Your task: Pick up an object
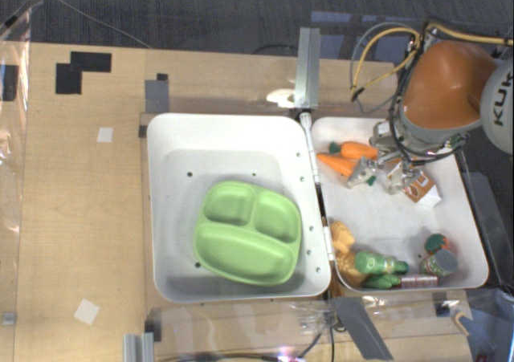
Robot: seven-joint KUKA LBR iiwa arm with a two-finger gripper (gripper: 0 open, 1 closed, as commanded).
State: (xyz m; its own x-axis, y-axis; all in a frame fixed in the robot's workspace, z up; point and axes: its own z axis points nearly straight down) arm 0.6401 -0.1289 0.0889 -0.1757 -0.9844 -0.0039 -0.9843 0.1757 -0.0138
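1. The arm [450,83] reached in from the right, its orange band sitting over the far part of the right bin [470,216].
2. The gripper [387,174] hung low over that bin's upper half, with its metal fingers pointing toward the bin floor.
3. Whether the fingers were apart or together could not be told; they blurred into the clutter beneath them.
4. No object could be seen between the fingers.
5. Two carrots [347,156] lay just left of the gripper, near the bin's upper left corner, one behind the other, with their green tops at the left end of one and the right end of the other.
6. A small brown and white packet [420,188] lay just right of the gripper, on the bin floor.
7. Along the near wall of the right bin sat a green bottle [377,264] on its side.
8. A yellowish lumpy item [343,238] lay to the left of the bottle, against the wall between the bins.
9. A small can [438,254] with a green top stood in the near right corner.
10. The left bin [173,192] held a green divided plate [247,232], lying flat in the bin's near half, with three compartments facing up.
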